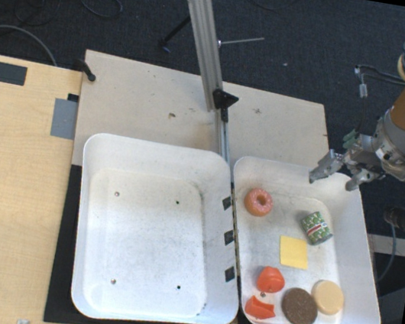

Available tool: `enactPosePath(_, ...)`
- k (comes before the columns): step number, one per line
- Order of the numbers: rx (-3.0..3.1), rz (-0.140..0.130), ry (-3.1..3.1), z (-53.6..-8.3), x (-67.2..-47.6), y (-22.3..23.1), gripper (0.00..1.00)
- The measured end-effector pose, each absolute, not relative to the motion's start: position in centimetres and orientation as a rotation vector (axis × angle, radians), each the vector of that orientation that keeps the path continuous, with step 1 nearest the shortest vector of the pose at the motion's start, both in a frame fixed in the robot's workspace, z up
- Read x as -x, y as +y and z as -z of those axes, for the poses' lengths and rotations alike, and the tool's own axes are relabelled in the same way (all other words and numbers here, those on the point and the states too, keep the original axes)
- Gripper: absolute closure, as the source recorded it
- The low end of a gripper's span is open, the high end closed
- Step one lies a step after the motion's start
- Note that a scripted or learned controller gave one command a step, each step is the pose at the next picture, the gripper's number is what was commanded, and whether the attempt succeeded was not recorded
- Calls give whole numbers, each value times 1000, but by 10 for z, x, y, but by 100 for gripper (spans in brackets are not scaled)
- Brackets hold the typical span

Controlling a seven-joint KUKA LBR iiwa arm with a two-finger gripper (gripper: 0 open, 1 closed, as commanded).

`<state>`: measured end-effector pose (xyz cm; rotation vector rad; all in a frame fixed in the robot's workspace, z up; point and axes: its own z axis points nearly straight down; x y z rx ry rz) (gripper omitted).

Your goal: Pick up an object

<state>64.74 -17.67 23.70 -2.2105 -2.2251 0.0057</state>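
Note:
The right bin holds several small objects: a pink-orange ring doughnut, a green patterned can lying tilted, a yellow flat square, a red tomato-like piece, a red wedge, a brown round cookie and a pale round biscuit. My gripper hangs over the bin's far right corner, above and right of the can. Its two fingers are spread open with nothing between them.
The left bin lies beside the right one, split by a ridge with black clips. A slanted aluminium post rises behind the bins. A wooden tabletop extends left. Cables lie on the dark floor behind.

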Motion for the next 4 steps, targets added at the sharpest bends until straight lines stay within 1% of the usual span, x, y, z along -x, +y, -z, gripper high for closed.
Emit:
enactPosePath(2, 2216, -8, -2217, -110, -641, -170, 0)
enactPosePath(3, 2221, -3, -2218, -124, -642, -171, 100)
enactPosePath(4, 2228, 3, -2219, -168, -645, -176, 100)
